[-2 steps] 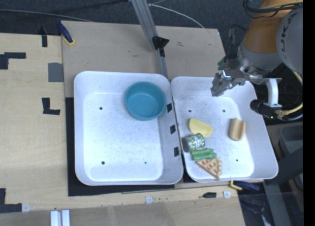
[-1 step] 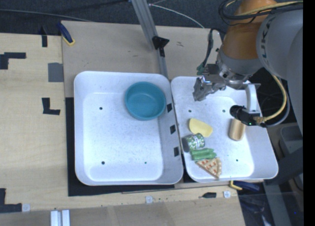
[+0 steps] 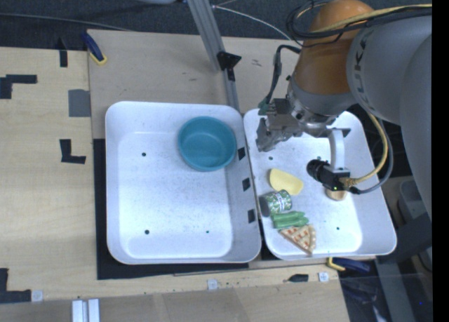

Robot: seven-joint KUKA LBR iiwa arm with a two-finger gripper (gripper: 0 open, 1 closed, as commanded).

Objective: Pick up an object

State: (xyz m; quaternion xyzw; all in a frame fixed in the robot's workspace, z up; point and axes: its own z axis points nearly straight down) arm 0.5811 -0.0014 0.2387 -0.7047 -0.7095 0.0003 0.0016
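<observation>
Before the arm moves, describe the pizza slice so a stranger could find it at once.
Start at the right bin, the one with the small items. Along its left side a short row of things runs toward the near edge, and the pizza slice is the last in it. It is an orange triangle, just below the green pea pod.

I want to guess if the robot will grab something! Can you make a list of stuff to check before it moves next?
1. Things to grab in the right bin: ok. A yellow piece, a small green can, a green pea pod and a pizza slice toy lie there.
2. Gripper over a thing: not ok. It hangs over bare bin floor, above the yellow piece in the picture.
3. Fingers open: cannot tell.
4. Gripper holding nothing: ok, nothing shows between its tips.
5. Things spaced apart: not ok. The can, pea pod and pizza slice crowd together.
6. Blue bowl out of the way: ok, it sits in the left bin.
</observation>
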